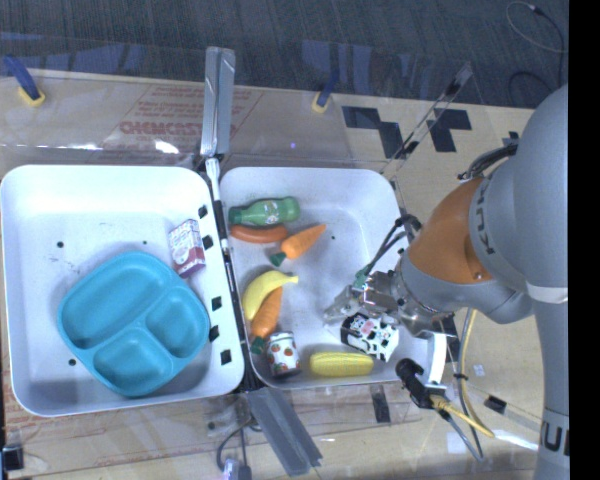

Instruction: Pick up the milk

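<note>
In the right bin (380, 193), near its front right corner: milk (371, 336), a cow-spotted carton on its side, just beside the yellow corn (341, 364) and directly under the claw (365, 298). Cannot tell how far open the claw is, nor whether anything is in it. Best done by centring over the carton's narrower width, descending straight, closing firmly, steering clear of corn and bin wall.

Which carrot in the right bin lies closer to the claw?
The upper carrot, beside the green bottle. It lies nearer the claw than the lower carrot, which is tucked against the banana.
</note>
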`<state>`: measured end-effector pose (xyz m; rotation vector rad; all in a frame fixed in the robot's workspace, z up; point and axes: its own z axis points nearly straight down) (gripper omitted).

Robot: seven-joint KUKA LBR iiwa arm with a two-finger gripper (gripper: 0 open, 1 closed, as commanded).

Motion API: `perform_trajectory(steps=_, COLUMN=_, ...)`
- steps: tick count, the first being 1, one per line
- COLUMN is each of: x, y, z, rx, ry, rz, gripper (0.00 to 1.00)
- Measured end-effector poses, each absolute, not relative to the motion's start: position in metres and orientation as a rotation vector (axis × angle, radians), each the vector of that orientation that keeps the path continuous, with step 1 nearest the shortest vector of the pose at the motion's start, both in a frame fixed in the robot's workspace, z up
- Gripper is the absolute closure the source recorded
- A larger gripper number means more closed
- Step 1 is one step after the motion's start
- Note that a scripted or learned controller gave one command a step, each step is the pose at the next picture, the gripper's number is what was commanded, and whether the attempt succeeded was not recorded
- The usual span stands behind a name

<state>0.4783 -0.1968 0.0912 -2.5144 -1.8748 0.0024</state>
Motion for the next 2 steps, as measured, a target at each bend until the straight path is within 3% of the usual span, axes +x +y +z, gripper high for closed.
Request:
perform_trajectory(steps=1, x=0.4790, y=-0.1957, z=0.1010, rx=-2.507, ry=-1.881, rz=0.002, gripper=1.00)
perform_trajectory(steps=2, x=0.4788, y=-0.1957, z=0.1008, rx=-2.506, ry=-1.881, rz=0.002, gripper=0.00)
